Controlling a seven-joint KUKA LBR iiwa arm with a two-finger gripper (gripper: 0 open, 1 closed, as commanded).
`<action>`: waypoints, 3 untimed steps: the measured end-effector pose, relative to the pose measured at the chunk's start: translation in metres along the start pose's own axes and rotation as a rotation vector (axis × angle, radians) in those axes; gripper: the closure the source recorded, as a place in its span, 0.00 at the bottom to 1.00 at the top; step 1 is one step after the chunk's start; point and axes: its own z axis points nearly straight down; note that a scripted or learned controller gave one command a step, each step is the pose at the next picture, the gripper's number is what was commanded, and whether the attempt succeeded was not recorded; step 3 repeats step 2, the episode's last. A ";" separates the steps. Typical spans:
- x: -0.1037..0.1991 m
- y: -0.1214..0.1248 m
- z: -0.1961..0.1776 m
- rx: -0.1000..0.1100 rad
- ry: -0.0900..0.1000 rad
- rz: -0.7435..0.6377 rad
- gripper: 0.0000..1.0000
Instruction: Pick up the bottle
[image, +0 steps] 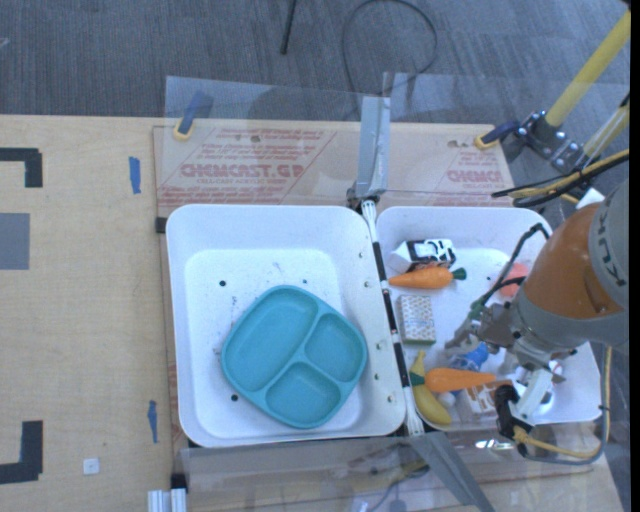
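Nothing lifted yet, with the small blue bottle just below the jaws of the gripper, open or closed impossible to tell; grasp and lift left.

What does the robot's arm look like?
The arm is fat and round, grey with a wide orange band above the wrist. A thin black cable loops beside it. Its end effector is dull grey metal.
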 end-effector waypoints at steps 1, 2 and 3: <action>-0.004 0.001 -0.010 -0.002 -0.003 0.008 1.00; 0.098 0.019 -0.131 0.011 -0.003 -0.022 1.00; 0.098 0.019 -0.131 0.011 -0.003 -0.022 1.00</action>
